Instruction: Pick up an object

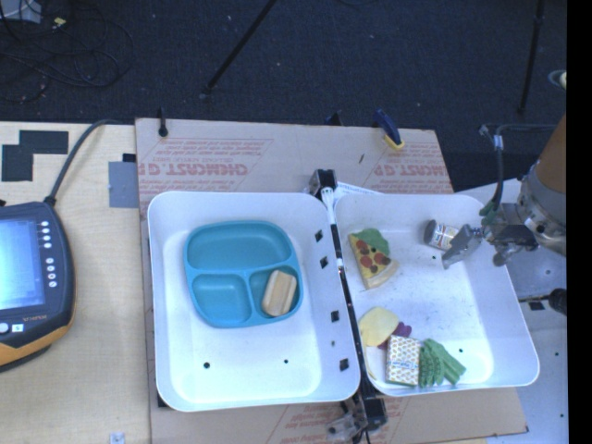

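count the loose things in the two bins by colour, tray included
Blue: 1, the blue plastic divided tray
Tan: 1, the tan bread-like piece in the tray
Red and green: 1, the toy pizza slice
Yellow: 1, the pale yellow round piece
Purple: 1, the small purple bit
White patterned: 1, the square packet
Green: 1, the green leafy toy
Silver: 1, the small metal can
Total: 8

A light wooden bench (83,377) is carrying a brown cardboard sheet (231,160) printed with red lettering, and two white bins are sitting on it side by side, the left bin (176,359) touching the right bin (504,340). A teach pendant (28,276) with a lit screen is lying on the bench at the far left.
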Action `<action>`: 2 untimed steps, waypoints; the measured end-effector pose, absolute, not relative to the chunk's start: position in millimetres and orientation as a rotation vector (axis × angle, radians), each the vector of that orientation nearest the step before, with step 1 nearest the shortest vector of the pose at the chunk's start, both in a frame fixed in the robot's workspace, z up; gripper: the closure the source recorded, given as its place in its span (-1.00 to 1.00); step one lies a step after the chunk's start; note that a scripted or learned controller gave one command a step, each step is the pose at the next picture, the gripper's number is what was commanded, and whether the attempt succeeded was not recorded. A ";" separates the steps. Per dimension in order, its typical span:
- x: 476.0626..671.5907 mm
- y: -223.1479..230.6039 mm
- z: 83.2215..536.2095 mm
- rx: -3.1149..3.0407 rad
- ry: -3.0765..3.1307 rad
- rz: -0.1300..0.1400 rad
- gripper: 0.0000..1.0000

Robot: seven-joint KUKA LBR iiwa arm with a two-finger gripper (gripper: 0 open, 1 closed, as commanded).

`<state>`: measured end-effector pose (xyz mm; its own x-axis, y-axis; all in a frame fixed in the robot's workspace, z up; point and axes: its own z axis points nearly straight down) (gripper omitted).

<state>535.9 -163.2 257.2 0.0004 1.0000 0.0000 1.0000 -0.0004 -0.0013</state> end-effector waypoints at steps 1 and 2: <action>620.4 -190.9 168.0 -2.226 -2.233 -0.011 -1.00; 628.6 -129.8 115.7 -2.223 -2.219 0.002 -1.00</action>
<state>628.6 -129.8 115.7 0.0018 1.0000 -0.0002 1.0000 -0.0018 -0.0017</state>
